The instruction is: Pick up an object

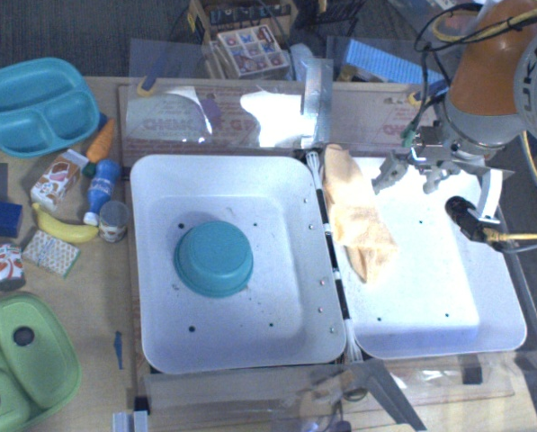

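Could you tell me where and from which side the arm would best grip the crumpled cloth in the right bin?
Probably from straight above, on the bunched lower end of the cloth. It lies limp along the right bin's left wall, so there is no side edge to catch; the raised folds give something to pinch. The gripper hangs just right of its upper end.

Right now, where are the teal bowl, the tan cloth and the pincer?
teal bowl [214,257]: camera view, centre of its upturned base.
tan cloth [358,219]: camera view, middle of the crumpled fabric.
pincer [410,176]: camera view, between its fingertips.
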Robot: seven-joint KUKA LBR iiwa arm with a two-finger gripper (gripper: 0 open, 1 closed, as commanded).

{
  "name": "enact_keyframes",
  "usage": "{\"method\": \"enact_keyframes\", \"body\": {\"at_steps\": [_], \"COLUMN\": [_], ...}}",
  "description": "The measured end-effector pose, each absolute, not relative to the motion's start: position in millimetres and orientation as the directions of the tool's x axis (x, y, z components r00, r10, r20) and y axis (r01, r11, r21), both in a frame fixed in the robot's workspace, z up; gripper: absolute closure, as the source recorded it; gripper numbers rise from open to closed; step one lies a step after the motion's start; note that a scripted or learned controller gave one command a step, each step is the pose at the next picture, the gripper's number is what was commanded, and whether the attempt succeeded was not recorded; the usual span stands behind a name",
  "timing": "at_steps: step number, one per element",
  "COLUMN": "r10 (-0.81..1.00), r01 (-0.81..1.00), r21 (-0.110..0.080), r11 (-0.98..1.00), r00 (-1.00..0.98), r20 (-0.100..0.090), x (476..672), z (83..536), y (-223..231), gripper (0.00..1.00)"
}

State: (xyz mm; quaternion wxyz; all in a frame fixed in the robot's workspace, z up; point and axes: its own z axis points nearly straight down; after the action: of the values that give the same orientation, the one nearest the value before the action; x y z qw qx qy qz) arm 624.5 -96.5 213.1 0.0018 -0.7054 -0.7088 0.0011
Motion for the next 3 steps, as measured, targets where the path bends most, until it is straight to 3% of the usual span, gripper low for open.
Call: {"method": "enact_keyframes", "body": {"at_steps": [1, 2, 3], "r10": [1.0, 0.994, 0.995], "r01": [1.0, 0.994, 0.994], "r21": [-0.003, 0.015, 0.018], "r11": [0.027, 0.109, 0.105], "r00": [-0.027, -0.109, -0.105], "r20": [0.001, -0.002, 0.001], "x": [610.1, 559.6, 561.1], "z": [121.0, 90.6, 98.9], "y": [-110.3, -93.3, -94.9], "gripper": [0.0, 0.0, 1.0]}}
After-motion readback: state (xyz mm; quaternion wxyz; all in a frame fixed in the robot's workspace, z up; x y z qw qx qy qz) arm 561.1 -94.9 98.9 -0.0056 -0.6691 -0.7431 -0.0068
